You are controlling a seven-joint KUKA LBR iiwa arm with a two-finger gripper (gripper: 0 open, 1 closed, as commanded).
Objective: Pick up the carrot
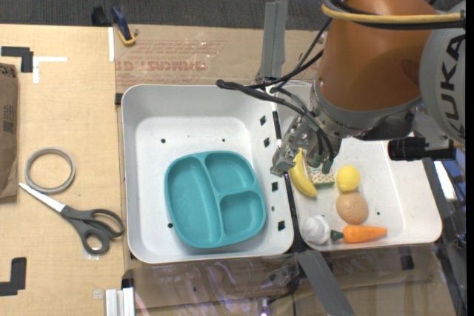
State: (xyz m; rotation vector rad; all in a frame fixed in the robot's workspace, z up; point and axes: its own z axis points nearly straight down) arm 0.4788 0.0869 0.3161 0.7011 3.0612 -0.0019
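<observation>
The carrot is seen lying at the near edge of the right bin, a brown egg just beyond it. At about ten o'clock from the carrot, the pincer is poised over a banana; its opening cannot be told. A teal divided plate is held by the left bin.

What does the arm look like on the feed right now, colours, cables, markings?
The arm is grey with a large glossy orange band above the wrist, black lettering on its grey shell at right, and black cables looping around it. The gripper is a small metallic grey assembly.
</observation>
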